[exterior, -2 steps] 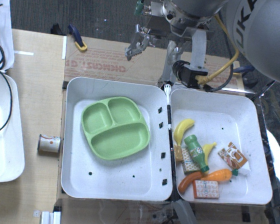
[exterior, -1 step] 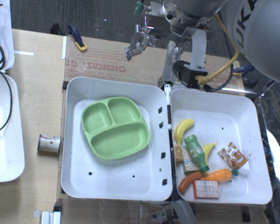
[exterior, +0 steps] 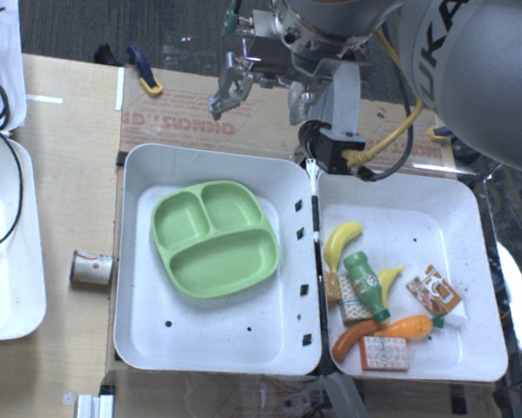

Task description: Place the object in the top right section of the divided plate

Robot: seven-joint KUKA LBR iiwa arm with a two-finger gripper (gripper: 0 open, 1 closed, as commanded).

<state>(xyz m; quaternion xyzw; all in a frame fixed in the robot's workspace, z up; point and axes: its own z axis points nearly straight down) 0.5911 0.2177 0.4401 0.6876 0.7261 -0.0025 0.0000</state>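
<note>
Gripper high at far edge, jaws state can't tell; toys incl. banana in right bin, plate in left bin; recommend centred descent, firm pinch.

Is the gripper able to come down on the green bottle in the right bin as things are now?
Probably yes. The green bottle lies on top of the other toys in the right bin, with nothing over it. The gripper hangs above the bins' far edge, and the way down looks free. The banana lies close beside it.

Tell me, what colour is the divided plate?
Light green; the plate shows clearly in the camera view, lying in the left bin.
</note>
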